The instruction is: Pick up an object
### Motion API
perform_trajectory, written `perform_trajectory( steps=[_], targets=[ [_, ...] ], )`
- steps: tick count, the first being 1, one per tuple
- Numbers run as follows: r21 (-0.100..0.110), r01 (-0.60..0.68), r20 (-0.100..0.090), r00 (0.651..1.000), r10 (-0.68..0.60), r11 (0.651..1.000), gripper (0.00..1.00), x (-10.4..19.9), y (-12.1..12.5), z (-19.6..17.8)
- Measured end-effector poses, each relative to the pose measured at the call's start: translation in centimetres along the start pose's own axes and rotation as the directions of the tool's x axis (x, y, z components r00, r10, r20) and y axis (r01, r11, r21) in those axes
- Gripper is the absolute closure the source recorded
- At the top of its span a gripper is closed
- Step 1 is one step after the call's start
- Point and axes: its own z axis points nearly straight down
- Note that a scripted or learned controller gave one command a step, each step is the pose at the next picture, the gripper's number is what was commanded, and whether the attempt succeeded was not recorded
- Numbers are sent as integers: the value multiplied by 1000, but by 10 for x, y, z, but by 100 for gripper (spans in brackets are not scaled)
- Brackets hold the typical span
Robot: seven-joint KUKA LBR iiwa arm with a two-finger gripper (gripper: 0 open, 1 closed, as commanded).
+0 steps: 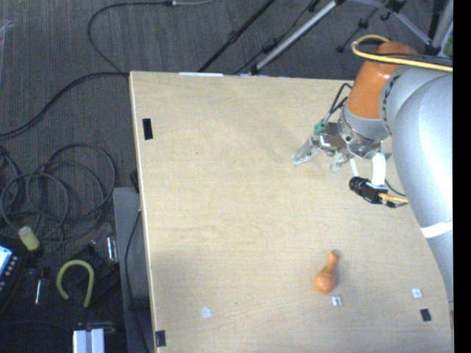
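Hand (321,155) above; orange peg (327,272)

Surfaces in front of you

Your bench (221,197) looks like matt pale wood; the orange peg (326,273) smooth; the gripper (318,153) bare metal.

I find no legible text, label, brand or number. The small black and white markers on my surface (243,197) are too small to read.
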Motion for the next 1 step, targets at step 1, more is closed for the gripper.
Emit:
perform_trajectory(
  steps=[1],
  targets=[
    [0,-153,0,988,153,988,0,-41,-20,-93]
  ],
)
